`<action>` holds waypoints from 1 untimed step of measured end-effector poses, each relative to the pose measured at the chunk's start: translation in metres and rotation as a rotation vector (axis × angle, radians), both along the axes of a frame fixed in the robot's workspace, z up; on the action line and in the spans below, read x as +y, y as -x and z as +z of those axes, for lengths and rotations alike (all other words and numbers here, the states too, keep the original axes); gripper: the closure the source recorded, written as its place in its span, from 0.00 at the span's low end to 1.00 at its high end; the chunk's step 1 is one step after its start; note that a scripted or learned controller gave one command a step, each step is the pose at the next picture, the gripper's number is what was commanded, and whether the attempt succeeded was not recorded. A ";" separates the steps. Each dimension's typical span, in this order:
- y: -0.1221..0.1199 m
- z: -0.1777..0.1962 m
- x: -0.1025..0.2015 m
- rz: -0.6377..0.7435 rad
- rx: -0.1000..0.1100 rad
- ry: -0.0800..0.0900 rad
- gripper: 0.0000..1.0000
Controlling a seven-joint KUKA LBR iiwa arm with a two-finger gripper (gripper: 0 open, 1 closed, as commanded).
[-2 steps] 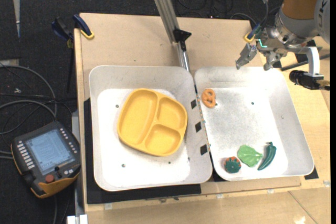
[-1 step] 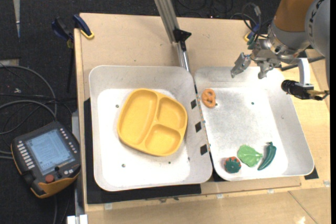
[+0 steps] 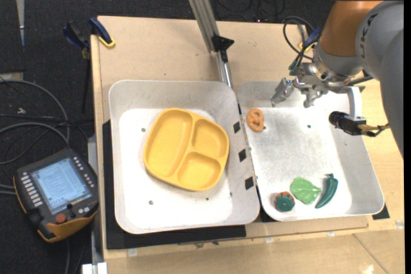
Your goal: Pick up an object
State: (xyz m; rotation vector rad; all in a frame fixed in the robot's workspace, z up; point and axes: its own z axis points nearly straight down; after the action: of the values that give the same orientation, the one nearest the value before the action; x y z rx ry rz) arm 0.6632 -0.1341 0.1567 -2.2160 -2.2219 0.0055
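Red-and-green toy (image 3: 284,201), lettuce leaf (image 3: 304,190) and green pepper (image 3: 327,191) lie at the right bin's (image 3: 359,167) six o'clock; the claw (image 3: 296,94) hangs wide at twelve.

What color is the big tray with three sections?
The tray is yellow, seen best in the camera view, lying in the left bin.

arm: smooth grey casing (image 3: 388,42) | band: rounded glossy orange (image 3: 347,16) | cables: blue and black at wrist (image 3: 302,42) | pincer: small silver metal two-finger (image 3: 297,94)
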 end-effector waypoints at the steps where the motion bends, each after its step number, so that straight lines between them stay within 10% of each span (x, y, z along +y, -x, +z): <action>1: -0.007 -0.059 -0.002 0.000 0.000 0.000 0.00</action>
State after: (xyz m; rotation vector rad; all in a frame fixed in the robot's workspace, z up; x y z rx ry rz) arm 0.6707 -0.1360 0.0980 -2.2159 -2.2224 0.0058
